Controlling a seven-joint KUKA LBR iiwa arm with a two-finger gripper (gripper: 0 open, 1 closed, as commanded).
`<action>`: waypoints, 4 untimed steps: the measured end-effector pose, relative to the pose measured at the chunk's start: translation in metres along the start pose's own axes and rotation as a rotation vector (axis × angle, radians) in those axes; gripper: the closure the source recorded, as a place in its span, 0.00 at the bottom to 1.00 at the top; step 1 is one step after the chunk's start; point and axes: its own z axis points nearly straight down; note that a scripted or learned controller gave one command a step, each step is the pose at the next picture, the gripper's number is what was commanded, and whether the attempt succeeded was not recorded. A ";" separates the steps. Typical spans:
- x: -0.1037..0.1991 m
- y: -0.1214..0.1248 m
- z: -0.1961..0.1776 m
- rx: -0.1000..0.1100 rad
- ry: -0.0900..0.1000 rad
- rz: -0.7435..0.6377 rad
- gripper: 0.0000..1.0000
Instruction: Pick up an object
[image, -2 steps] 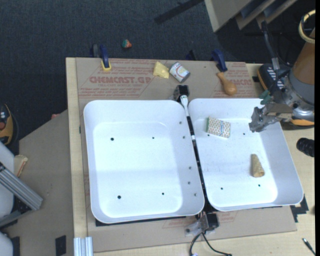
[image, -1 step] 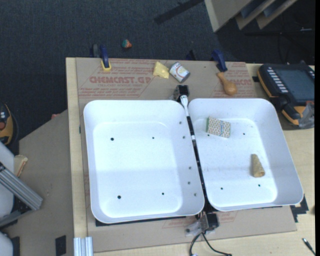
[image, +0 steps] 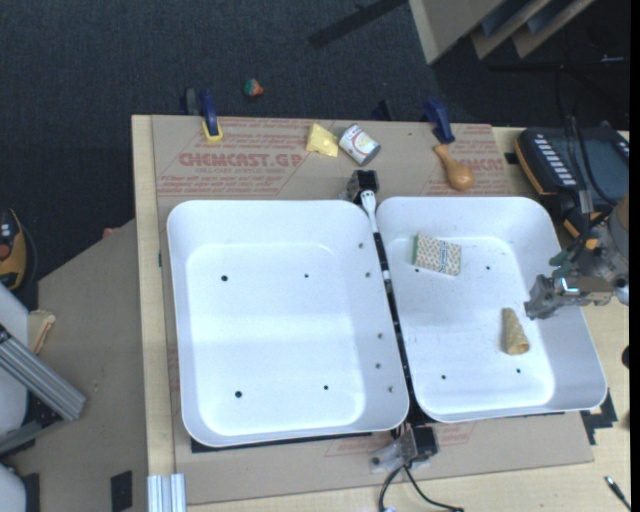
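1. The landmark is the right bin (image: 470, 215), the white tray on the camera's right, touching the left bin (image: 270, 215) along a dark seam.
2. The tan cone-shaped piece (image: 514, 331) lies on the floor of the right bin, toward its right wall and a little nearer the bin's front edge than its middle.
3. Its long axis runs nearly front to back in the bin, tilted slightly; the narrower end points toward the bin's far rim and the broader end toward the front rim.
4. The patterned packet (image: 437, 255) lies flat in the same bin, nearer the far rim and left of the cone, well apart from it. Its long side runs roughly left to right with a slight tilt.
5. The gripper (image: 545, 298) hangs over the right wall of the right bin, just beside and above-right of the cone's narrow end. Nothing sits between its fingers that can be made out, and how wide they stand cannot be told.
6. Beyond the bin's far rim, on the brown board (image: 250, 160), lie a yellow wedge (image: 322, 141), a small white box (image: 359, 144) and a wooden-coloured pear-shaped item (image: 455, 168).
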 end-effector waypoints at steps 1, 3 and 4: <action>0.072 0.003 -0.045 -0.019 -0.005 -0.008 1.00; 0.140 0.000 -0.146 0.001 -0.004 -0.004 1.00; 0.164 -0.001 -0.281 -0.030 -0.003 -0.004 1.00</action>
